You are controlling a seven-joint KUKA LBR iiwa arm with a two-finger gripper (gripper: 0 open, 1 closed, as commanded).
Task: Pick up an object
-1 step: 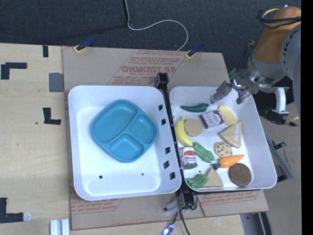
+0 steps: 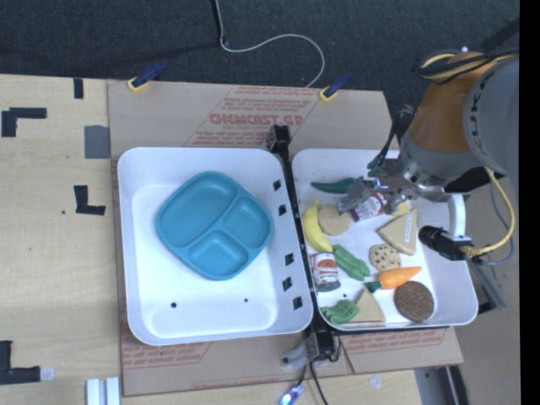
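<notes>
My gripper [image 2: 369, 194] hangs low over the upper middle of the right bin [image 2: 460, 306], at the end of the grey arm with the orange band [image 2: 447, 112]. Right under it lies a small red and purple item [image 2: 369, 207], partly hidden by the gripper. Close around it are a green pepper [image 2: 333, 185], a yellow banana [image 2: 315, 226], a round beige biscuit [image 2: 335, 223] and a pale cheese wedge [image 2: 400, 233]. Whether anything is held I cannot make out.
Lower in the right bin lie a green pod [image 2: 350, 261], a small can [image 2: 326, 270], a chip cookie [image 2: 384, 255], a carrot [image 2: 396, 278], a brown patty [image 2: 414, 300] and a sandwich wedge [image 2: 368, 309]. The left bin [image 2: 139, 226] holds a blue divided plate [image 2: 215, 224].
</notes>
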